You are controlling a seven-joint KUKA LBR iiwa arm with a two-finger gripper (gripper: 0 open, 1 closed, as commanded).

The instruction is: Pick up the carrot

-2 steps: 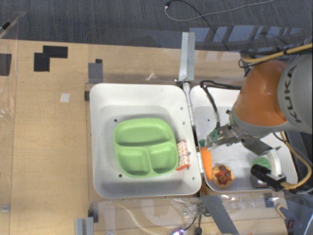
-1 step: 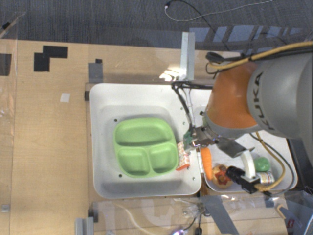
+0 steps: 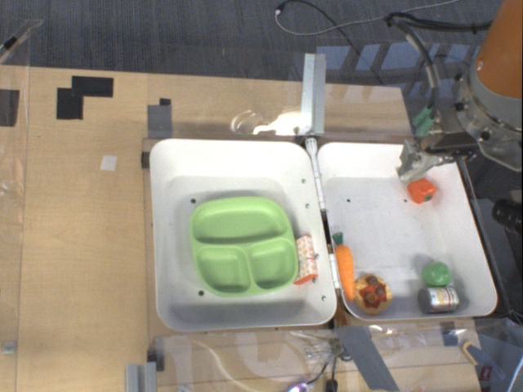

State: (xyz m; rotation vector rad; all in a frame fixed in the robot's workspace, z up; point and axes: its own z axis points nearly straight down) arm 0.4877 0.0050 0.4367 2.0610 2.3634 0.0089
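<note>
The carrot [image 3: 346, 269], orange with a small green top, lies lengthwise along the left wall of the right bin [image 3: 372, 219], near its front corner. My gripper [image 3: 412, 167] hangs over the far right part of that bin, well away from the carrot. It is just above and left of a small orange-red round toy [image 3: 422, 191]. Nothing shows between the gripper's tips.
A green divided plate [image 3: 243, 245] fills the middle of the left bin [image 3: 173, 170], with a small red-and-white packet [image 3: 306, 259] by its right edge. Beside the carrot sits a round pizza-like toy [image 3: 372, 292]. A green ball [image 3: 436, 273] and a can [image 3: 440, 300] occupy the front right corner.
</note>
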